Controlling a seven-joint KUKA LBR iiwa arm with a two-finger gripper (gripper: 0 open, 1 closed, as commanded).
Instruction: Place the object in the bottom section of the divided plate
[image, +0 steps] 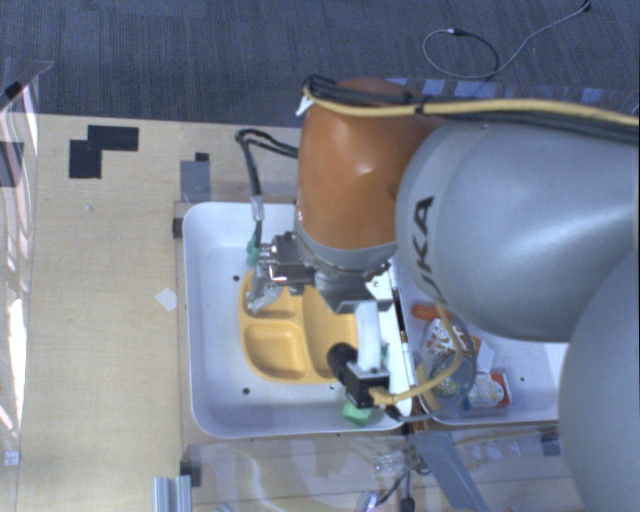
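A: Camera view first: where's the yellow divided plate (283, 345)?

B: It lies in the left white bin (215, 330), partly under the arm (400, 220).

A: And the gripper (262, 285)?

B: Over the plate's ten o'clock edge; I cannot tell how it stands. Packets (465, 365) lie toward three o'clock.

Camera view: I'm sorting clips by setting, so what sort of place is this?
Probably a robotics lab: a KUKA arm reaches over white bins on a wooden bench, with a loose cable on grey carpet behind.
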